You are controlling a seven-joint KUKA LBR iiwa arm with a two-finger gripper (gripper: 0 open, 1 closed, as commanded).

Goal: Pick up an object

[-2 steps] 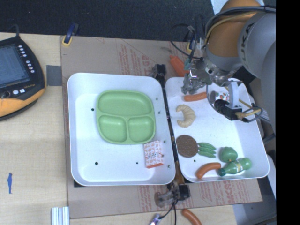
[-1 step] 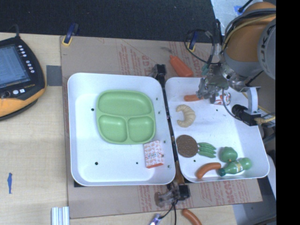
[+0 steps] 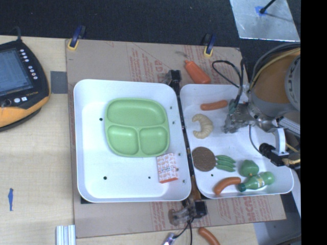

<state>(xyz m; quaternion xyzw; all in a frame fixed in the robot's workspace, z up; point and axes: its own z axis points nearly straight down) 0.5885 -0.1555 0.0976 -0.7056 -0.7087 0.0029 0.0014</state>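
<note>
The right bin (image 3: 286,188) holds several toy foods: a thin orange sausage (image 3: 213,105) at the back, a beige croissant (image 3: 203,125), a brown round patty (image 3: 203,158), a green leafy piece (image 3: 225,162), a green pepper (image 3: 249,167), a green bottle (image 3: 257,181) and an orange sausage (image 3: 226,184) at the front. My gripper (image 3: 234,121) hangs low over the back right part of this bin, just right of the croissant and below the thin sausage. I see nothing in its grasp.
The left bin (image 3: 89,177) carries a green divided plate (image 3: 137,126) and a red-and-white packet (image 3: 167,167). An orange carrot (image 3: 196,72) lies behind the bins, another sausage (image 3: 209,235) in front. A control pendant (image 3: 18,86) sits far left. Black cables (image 3: 230,70) loop near the wrist.
</note>
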